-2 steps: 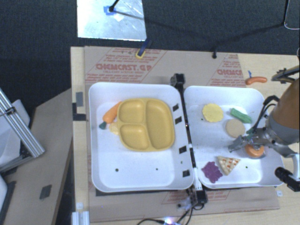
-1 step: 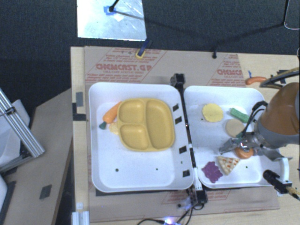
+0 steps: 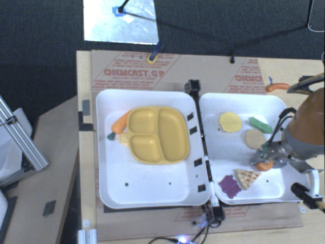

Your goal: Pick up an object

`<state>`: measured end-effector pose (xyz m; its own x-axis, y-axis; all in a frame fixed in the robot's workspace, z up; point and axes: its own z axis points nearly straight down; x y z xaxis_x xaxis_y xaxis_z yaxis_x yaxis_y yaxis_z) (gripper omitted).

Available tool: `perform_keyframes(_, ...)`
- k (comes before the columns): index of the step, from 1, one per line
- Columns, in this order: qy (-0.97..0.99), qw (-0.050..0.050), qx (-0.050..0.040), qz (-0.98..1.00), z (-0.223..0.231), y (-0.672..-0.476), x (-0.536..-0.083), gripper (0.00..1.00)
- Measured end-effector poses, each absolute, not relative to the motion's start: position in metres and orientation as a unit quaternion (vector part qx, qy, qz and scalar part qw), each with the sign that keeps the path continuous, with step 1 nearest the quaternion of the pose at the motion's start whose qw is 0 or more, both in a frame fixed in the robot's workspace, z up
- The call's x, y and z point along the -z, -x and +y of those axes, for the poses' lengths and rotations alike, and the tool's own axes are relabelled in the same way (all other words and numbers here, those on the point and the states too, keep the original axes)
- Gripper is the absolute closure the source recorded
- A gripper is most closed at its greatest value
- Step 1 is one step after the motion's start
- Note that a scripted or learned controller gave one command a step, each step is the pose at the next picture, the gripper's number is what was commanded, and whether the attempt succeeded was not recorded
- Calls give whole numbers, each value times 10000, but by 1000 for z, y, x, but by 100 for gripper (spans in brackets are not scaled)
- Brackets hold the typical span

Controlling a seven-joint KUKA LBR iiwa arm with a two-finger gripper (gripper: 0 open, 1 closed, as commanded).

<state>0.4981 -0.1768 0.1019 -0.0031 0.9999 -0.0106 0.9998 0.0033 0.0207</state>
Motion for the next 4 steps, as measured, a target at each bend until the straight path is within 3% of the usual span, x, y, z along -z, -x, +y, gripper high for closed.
perform_keyframes(1,-7061,35,-15,7081,-184,-499,-164,100)
perform_keyframes(2,-7057,30,-16,7085,-184,-499,-207,100)
perform_keyframes(3,-7058,22,-10,7084,-184,-500,-225,100)
perform_keyframes(4,-7039,14,-14,7103,-140,-523,-234,100)
